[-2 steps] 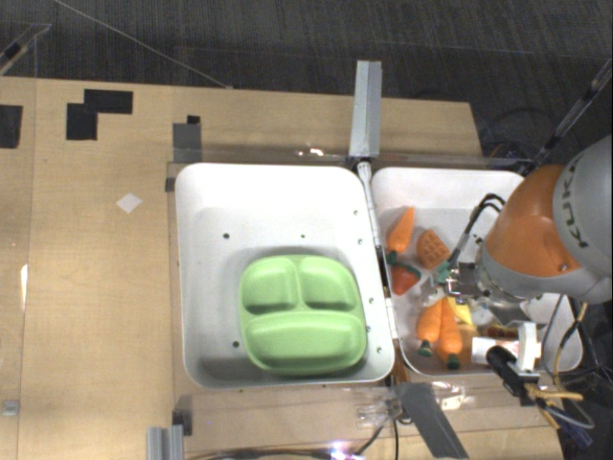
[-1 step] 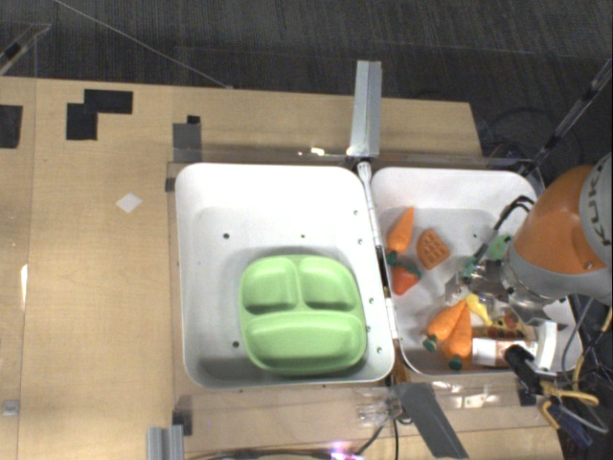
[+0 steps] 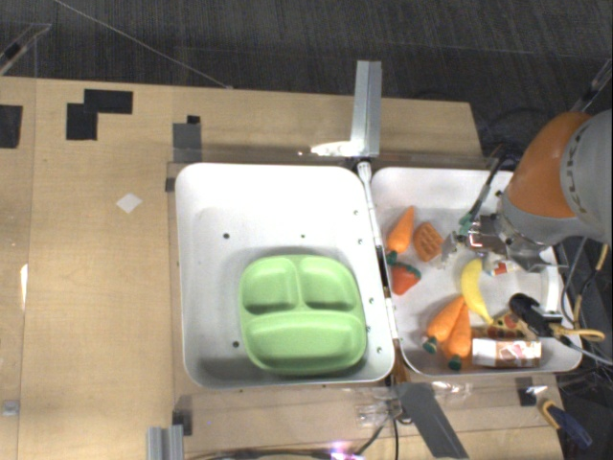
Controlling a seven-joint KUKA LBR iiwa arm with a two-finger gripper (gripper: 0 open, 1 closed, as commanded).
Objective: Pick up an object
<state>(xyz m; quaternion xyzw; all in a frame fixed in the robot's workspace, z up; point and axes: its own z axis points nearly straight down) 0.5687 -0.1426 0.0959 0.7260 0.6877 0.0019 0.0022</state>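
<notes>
Right bin (image 3: 431, 188) holds the toy food: banana (image 3: 472, 287) mid-bin, two carrots (image 3: 450, 323) just below it, a third carrot (image 3: 402, 228) upper left beside a brown waffle-like piece (image 3: 428, 241), a strawberry (image 3: 405, 278), a small carton (image 3: 506, 353) at the near wall. Gripper (image 3: 482, 241) sits just above the banana; opening cannot be told. Left bin (image 3: 220, 199) carries a green divided tray (image 3: 303, 312).

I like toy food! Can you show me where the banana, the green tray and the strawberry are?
banana (image 3: 472, 288), camera view, middle of its yellow curve.
green tray (image 3: 303, 314), camera view, ridge between its compartments.
strawberry (image 3: 405, 278), camera view, its red body.
</notes>
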